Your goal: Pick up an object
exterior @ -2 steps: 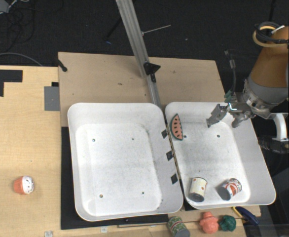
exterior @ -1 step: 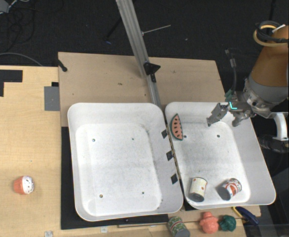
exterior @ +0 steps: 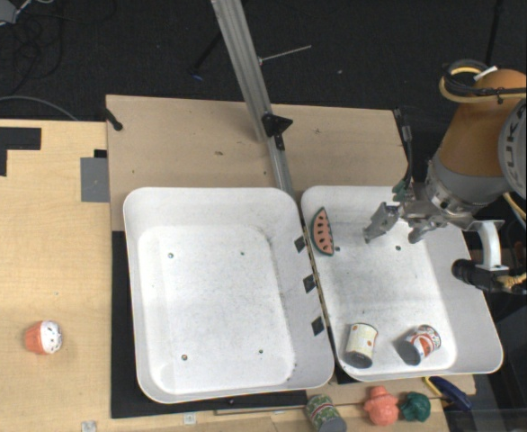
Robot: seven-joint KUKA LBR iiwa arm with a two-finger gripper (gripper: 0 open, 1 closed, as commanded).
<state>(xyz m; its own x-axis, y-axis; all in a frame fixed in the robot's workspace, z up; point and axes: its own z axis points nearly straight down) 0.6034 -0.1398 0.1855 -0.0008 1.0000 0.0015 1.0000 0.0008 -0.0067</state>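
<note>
Arm: grey with an orange band, reaching in from the right over the right bin [exterior: 479,354].
Gripper [exterior: 397,226]: hovers above the upper part of the right bin, fingers spread apart with nothing between them.
Watermelon slice [exterior: 322,231]: lies in the right bin against its left wall, left of the gripper and apart from it.
Cup [exterior: 361,344]: white, on its side near the front of the right bin.
Can [exterior: 419,343]: red and white, on its side just right of the cup.
Left bin [exterior: 147,214]: beside the right bin, touching along the middle.
Tabletop [exterior: 30,241]: an orange-and-white ball [exterior: 43,337] rests at far left; pink [exterior: 381,405] and green [exterior: 415,407] toys sit in front of the right bin.
</note>
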